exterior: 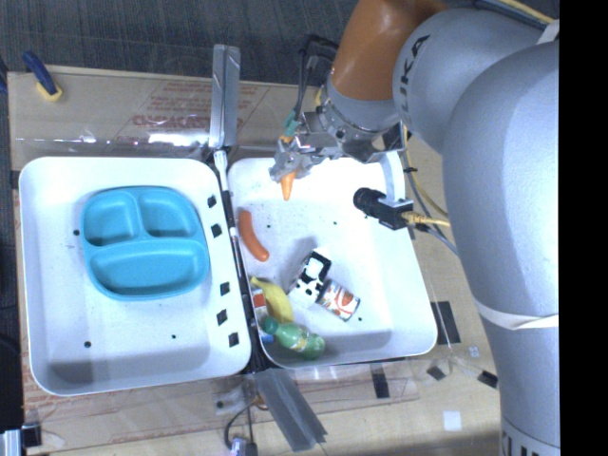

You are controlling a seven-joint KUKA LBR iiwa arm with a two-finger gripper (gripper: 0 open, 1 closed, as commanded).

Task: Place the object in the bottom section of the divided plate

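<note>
Camera view, one entry. Gripper (290, 167): at 12 o'clock of the right bin (404, 283), raised, fingers pinching the thick end of a small orange carrot (287, 187), which hangs point-down directly at the tool's 6 o'clock, touching the fingertips. Blue divided plate (144, 242): in the left bin (57, 350), at about 8 o'clock from the carrot, well apart; its wide bottom section (150, 266) faces 6 o'clock. Step in hand, by judgement: carry. Keep the carrot high over the bin walls, centre over the wide section, lower before release. Unused stock: sausage (253, 236), banana (275, 298), can (334, 300).
</note>
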